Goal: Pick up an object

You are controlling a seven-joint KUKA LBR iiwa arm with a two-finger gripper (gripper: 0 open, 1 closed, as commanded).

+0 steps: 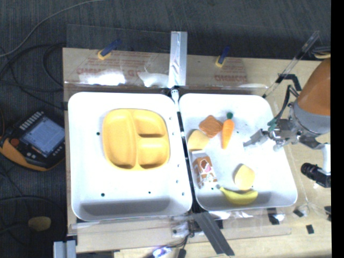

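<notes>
One carrot [227, 133], one banana [239, 195], two bins [80, 198]

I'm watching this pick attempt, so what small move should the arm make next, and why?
Probably slide the tool left and down toward the carrot. The tool sits at the right bin's right edge with nothing in it, and the carrot lies nearest, apart from the other food.
</notes>
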